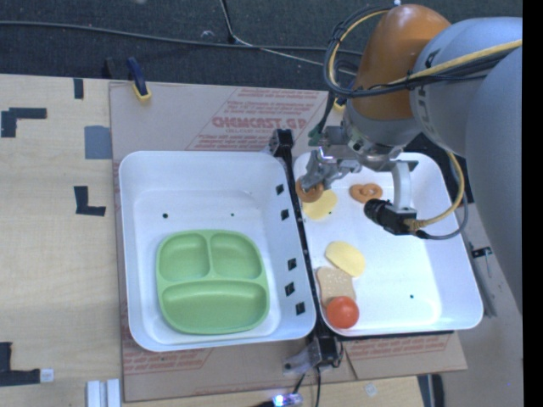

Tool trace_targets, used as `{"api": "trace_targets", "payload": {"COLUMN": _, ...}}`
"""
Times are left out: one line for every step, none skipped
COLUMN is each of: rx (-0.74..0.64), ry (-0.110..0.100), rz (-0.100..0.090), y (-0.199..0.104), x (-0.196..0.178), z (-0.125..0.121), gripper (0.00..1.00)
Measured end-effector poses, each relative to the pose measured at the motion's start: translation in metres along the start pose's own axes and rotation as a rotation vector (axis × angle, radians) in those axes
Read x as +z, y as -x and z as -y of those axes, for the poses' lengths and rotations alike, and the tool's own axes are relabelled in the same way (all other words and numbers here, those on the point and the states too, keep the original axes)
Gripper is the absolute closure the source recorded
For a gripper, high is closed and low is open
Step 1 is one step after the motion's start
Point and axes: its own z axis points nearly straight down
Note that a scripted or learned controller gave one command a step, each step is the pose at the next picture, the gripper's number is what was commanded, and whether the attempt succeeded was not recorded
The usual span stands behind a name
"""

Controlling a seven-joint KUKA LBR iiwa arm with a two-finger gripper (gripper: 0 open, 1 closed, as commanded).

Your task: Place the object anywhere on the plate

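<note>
We note the pale wooden table [51,253] under a brown printed cardboard sheet [246,117], on which two shallow white plastic bins sit side by side, touching along their inner walls. The grey arm with its orange band [399,49] comes in from the right and hangs over the far part of the right bin [450,312].

Left bin [136,185]: a light green, three-compartment plastic plate [212,280] lies flat in the near half, nothing on it.

Right bin, far left corner: the hand [316,179] points down, its metal fingers just over a small brown round piece [309,192] that lies against the inner wall. The fingers look fairly close together, with the piece at their tips, but we cannot tell from this angle whether it sits between them or only below them. A pale yellow flat piece [321,208] touches the brown one on its near side. Beside the hand, further right, an orange pretzel-shaped piece [366,192] lies on the bin floor, next to a black cylindrical fitting [386,215] on the arm's yellow cable.

Near half of the right bin: a yellow oval piece [346,258], then a tan bread-like slice [334,281] just beside it, then a red tomato-like ball [342,312] touching the slice's near end. All these objects are in the right bin, well apart from the plate.

Far edge of the cardboard: a blue and yellow clamp [137,81].
</note>
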Motion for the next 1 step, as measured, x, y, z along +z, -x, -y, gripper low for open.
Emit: {"api": "trace_targets", "payload": {"rx": 0.000, "ry": 0.001, "rz": 0.000, "y": -0.0476, "x": 0.0128, "z": -0.0090, "gripper": 1.00}}
